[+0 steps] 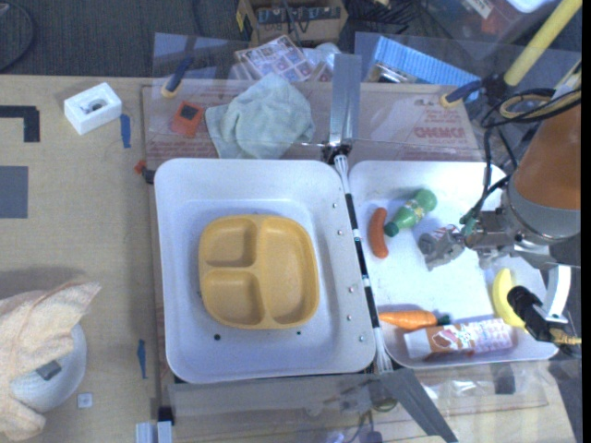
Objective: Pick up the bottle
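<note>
The bottle [412, 209] is small and green, lying on its side in the upper middle of the right bin [416, 284], its darker end pointing down-left. My gripper [440, 245] hangs over the same bin, just below and to the right of the bottle. A small gap separates it from the bottle, and nothing is visibly held. The grey arm with its orange band [552, 169] comes in from the right.
A red sausage [378, 233] lies just left of the bottle. A carrot [407, 318], a red-and-white packet [469, 337] and a banana [503, 294] lie along the right bin's front and right side. The left bin [175, 247] holds a yellow divided plate [259, 270].
</note>
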You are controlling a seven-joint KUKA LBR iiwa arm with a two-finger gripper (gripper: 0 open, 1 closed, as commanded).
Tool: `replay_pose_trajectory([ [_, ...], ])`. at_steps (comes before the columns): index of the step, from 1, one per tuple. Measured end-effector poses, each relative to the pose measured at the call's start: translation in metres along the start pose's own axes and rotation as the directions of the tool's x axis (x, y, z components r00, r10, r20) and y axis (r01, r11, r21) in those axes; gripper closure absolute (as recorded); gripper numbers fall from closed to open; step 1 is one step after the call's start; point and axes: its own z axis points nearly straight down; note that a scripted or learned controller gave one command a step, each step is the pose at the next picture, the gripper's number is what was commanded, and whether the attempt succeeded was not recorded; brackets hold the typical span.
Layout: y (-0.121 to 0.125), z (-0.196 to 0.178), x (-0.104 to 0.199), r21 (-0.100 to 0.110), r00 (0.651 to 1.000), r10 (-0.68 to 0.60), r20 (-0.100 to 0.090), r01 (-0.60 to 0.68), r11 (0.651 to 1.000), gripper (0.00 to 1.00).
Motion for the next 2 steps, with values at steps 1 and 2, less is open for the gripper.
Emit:
replay_pose_trajectory([
  [1,0.061,0.010,0.018,-0.006,0.973,-0.230,0.004,0.230,0.973,0.00],
  [2,0.121,0.103,0.014,-0.003,0.987,-0.159,0.002,0.159,0.987,0.00],
])
